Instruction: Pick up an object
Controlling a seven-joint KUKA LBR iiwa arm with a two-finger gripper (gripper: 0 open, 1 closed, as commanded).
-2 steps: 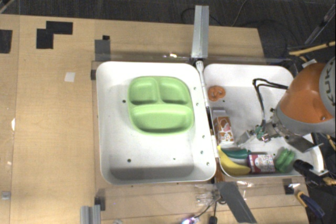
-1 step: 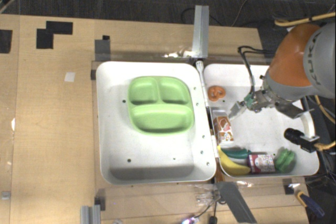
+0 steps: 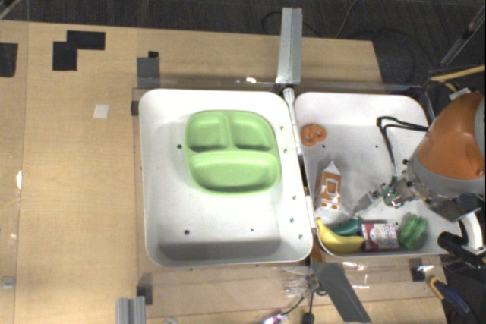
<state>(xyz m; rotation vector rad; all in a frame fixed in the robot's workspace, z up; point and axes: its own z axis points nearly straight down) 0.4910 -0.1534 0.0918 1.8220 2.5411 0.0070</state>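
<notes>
The small orange-and-white printed paper card point(image 3: 329, 189) is lying just left of the two-finger gripper point(image 3: 377, 197) — light, flat, slippery, so edge-pinching it is looking tricky — grip state unclear.

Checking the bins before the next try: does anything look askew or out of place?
Nothing looks damaged or spilled. The green tray lies slightly skewed in the left bin; the banana and bottle crowd the right bin's near edge.

You have a light wooden bench point(image 3: 76, 186) carrying two shallow white bins side by side: the left bin point(image 3: 163, 186) and the right bin point(image 3: 357, 114), touching along a metal divider point(image 3: 291, 49). Black patches point(image 3: 76, 48) mark your bench's far left corner.
</notes>
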